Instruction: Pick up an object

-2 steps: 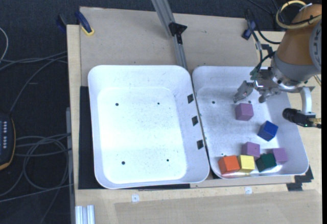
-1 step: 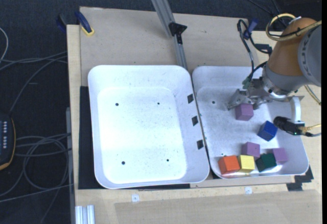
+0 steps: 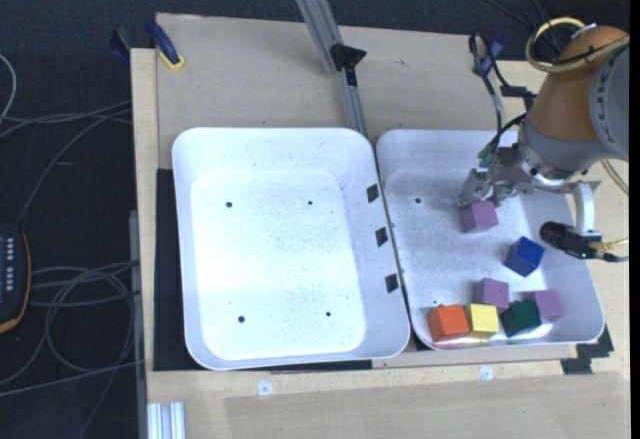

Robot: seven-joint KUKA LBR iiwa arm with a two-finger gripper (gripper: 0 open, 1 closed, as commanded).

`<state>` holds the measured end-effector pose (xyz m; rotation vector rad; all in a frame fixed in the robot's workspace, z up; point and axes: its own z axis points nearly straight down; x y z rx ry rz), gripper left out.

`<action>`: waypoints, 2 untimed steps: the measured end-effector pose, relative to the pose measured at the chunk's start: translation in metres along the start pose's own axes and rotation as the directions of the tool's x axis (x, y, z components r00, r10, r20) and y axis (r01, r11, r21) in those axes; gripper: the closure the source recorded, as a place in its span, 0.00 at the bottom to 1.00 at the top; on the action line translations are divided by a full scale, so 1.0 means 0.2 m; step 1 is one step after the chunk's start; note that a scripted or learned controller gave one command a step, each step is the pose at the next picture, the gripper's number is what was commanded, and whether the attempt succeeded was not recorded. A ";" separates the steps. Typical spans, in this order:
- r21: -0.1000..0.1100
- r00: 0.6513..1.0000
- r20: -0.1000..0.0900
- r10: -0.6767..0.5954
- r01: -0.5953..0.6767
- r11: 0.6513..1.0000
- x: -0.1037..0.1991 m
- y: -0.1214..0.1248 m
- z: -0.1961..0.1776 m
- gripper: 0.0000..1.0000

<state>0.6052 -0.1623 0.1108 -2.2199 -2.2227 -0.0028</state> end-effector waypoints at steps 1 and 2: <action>-0.007 1.000 0.003 0.000 0.000 1.000 -0.03 0.03 -0.31 1.00; -0.008 1.000 0.003 -0.001 0.001 1.000 -0.01 0.05 -0.63 1.00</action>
